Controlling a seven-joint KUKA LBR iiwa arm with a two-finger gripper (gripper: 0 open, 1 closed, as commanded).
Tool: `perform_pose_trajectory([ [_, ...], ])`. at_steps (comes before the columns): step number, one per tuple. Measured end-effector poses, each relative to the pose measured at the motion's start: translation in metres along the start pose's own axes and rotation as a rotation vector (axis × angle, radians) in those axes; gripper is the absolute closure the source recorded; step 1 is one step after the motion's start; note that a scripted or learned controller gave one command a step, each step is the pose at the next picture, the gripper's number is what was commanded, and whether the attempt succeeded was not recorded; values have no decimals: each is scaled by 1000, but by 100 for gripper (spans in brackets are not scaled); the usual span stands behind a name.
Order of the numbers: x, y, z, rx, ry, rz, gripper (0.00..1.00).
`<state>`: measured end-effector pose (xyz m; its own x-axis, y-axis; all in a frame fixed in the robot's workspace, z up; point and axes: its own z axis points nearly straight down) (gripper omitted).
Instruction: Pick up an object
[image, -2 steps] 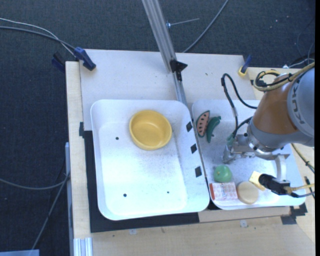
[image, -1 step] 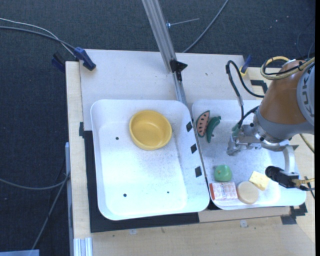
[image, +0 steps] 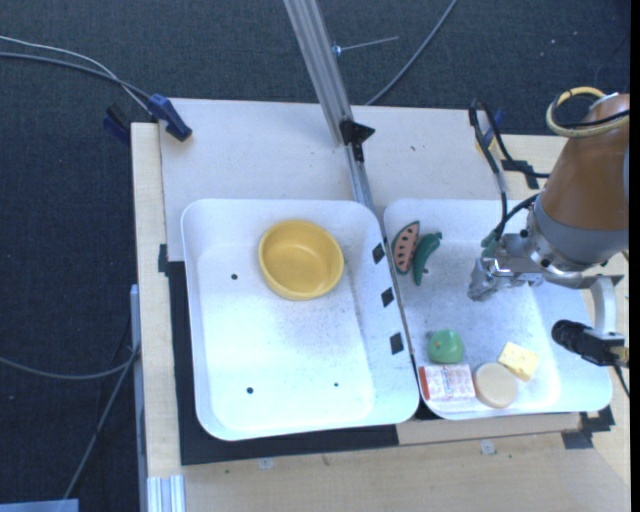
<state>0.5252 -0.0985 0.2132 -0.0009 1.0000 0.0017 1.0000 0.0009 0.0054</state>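
The 2 bins (image: 290, 400) look like smooth white plastic, speckled with dark flecks. The yellow bowl (image: 300, 259) is matt plastic. Beside it, the pole (image: 322, 60) is bare metal. The bench (image: 260, 150) looks like pale wood. The claw (image: 488, 280) is shiny metal.

A yellow bowl (image: 301, 260) sits in the left bin (image: 230, 400). The right bin (image: 560, 405) holds a watermelon slice (image: 404, 246), a green pepper (image: 426, 254), a green apple (image: 446, 347), a packet (image: 447, 384), a round biscuit (image: 495, 385) and cheese (image: 518, 360). The end effector (image: 484, 284) hangs over this bin's bare middle.
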Motion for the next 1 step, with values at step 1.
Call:
perform_pose_trajectory([
  [1,0,1,-13,2,-1,-1,100],
])
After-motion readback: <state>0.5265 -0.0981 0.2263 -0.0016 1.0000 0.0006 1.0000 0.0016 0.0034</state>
